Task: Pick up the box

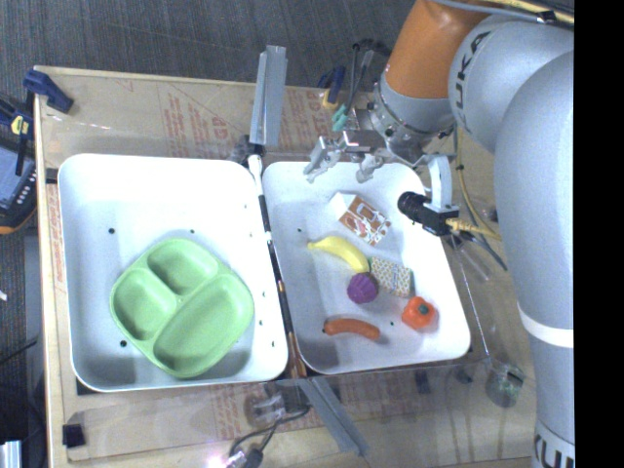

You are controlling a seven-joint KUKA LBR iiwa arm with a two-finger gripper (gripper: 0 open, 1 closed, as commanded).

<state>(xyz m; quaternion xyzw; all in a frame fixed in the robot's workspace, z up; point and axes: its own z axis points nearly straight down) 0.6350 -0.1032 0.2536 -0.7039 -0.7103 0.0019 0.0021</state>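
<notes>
Hovering over the far edge of the right bin (450, 331), my end effector (343, 160) holds nothing, its 2 fingers spread apart. The box (365, 219), red and white, lies flat just near of it in that bin's far half. I judge the best approach is straight down, fingers straddling its short sides, clear of the banana (340, 252). Nearer lie a purple ball (363, 288), a checked block (391, 275), a tomato (419, 313) and a sausage (352, 329). The left bin (83, 188) holds 1 green divided plate (182, 306).

Robot lab, bench (146, 115), white bins (88, 193)
</notes>
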